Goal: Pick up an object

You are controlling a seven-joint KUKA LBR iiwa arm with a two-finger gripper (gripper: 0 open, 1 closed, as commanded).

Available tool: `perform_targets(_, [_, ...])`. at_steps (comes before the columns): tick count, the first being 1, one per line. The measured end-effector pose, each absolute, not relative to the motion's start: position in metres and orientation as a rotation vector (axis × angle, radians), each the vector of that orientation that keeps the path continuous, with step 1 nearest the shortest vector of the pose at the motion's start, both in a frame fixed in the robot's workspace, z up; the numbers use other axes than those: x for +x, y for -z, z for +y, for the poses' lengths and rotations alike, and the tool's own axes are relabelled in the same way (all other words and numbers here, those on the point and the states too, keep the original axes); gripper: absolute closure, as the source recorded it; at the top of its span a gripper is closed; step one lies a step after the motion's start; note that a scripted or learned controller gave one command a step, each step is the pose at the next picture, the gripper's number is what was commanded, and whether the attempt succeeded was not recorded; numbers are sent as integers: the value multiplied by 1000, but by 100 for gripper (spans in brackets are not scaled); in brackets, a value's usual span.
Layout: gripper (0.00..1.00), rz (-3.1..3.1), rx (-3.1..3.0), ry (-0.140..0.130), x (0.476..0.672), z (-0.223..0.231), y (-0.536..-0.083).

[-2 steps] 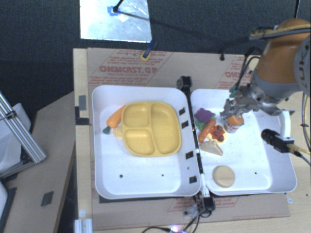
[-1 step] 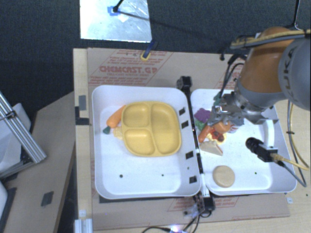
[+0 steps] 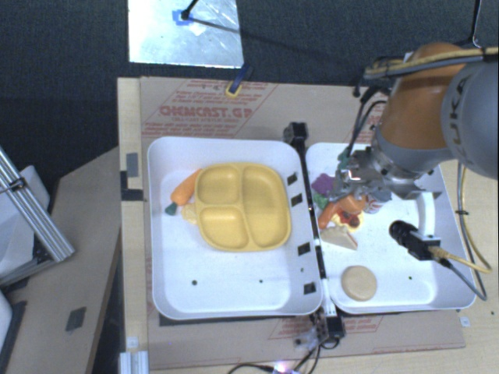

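Note:
My gripper [image 3: 352, 187] reaches down into the right bin [image 3: 437, 287], right over a cluster of small toy foods. The cluster holds a purple piece [image 3: 322, 184], an orange-red piece [image 3: 341, 209] and a pale sandwich wedge [image 3: 341, 237]. The wrist hides the fingertips. A round tan cookie [image 3: 359, 282] lies alone near the bin's front. In the left bin [image 3: 168, 287] a yellow divided plate [image 3: 238, 206] sits with an orange carrot [image 3: 184, 188] against its left edge.
A black divider [image 3: 308, 209] with clips runs between the two bins. The grey and orange arm [image 3: 433, 107] covers the right bin's back part. A shiny sheet [image 3: 185, 20] lies beyond the bench.

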State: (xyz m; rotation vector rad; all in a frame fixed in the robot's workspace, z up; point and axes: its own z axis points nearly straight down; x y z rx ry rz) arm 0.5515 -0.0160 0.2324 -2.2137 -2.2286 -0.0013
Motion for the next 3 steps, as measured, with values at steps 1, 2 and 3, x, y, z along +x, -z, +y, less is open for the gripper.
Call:
perform_targets(1, [100,-2223,-2219,-1,560,-18,-216])
perform_targets(2, [100,-2224,-2221,3,559,-22,-227])
perform_targets(3, [100,-2228,-2215,3,554,-12,-234])
